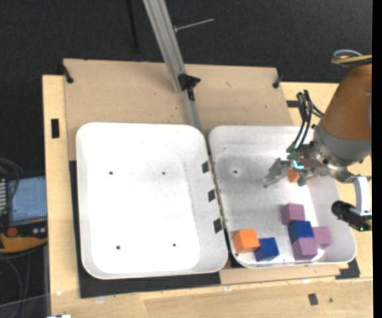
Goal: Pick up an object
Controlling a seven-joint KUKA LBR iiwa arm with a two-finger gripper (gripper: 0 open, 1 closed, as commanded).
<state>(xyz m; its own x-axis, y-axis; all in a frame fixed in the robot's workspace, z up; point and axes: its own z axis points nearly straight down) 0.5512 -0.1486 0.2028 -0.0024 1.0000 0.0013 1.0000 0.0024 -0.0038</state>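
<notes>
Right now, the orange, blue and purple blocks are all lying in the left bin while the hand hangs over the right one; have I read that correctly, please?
Not quite. The camera view shows the orange block, the blue blocks and the purple blocks in the right bin, not the left bin. The hand does hang over the right one.

We cannot make out the small fingers [285, 173] clearly; behind them the arm [349, 121] is cut off by the right edge
</notes>
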